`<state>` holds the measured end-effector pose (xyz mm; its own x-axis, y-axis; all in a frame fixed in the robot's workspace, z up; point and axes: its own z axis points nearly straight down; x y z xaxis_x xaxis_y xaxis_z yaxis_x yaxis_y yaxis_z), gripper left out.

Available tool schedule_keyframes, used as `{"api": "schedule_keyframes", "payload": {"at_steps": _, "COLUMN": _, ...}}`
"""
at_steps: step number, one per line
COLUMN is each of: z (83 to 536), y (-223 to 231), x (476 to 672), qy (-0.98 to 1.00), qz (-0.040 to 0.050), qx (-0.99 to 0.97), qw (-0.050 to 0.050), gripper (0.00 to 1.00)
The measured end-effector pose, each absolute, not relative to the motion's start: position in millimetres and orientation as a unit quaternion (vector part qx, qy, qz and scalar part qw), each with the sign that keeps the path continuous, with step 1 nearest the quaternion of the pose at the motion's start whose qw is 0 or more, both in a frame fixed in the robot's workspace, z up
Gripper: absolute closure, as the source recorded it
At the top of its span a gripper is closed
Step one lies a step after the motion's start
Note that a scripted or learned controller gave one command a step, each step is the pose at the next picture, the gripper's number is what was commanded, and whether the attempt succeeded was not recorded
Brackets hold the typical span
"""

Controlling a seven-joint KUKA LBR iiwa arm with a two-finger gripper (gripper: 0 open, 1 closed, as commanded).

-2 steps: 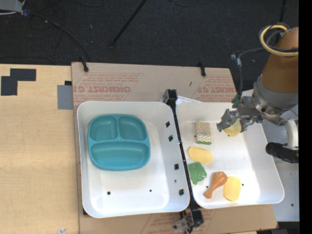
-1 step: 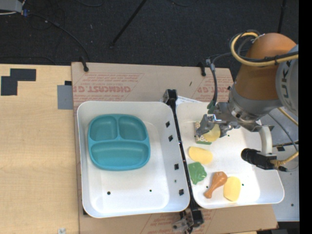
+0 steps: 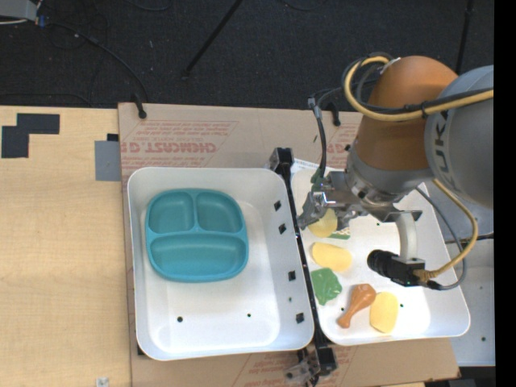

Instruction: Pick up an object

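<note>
hand [image 3: 321,214]: low in my right bin [image 3: 451,313], over a yellow piece [image 3: 324,226]; can't tell its grip
left bin [image 3: 266,313]: teal plate [image 3: 196,235]

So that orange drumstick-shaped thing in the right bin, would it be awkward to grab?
Probably a little. The orange drumstick looks like smooth, glossy toy plastic, so it may be light but slippery. It has a fat end and a thin one, so it could pivot or swing round if pushed. It lies close beside a yellow piece, which may crowd the claw.
</note>
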<state>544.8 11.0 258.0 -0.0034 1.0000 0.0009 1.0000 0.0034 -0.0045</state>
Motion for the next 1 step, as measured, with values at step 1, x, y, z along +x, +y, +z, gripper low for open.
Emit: {"api": "schedule_keyframes", "payload": {"at_steps": 1, "z": 250.3, "y": 68.7, "x": 546.6, "qy": -0.709, "qz": 0.0014, "qx": -0.705, "qw": 0.002, "gripper": 1.00}}
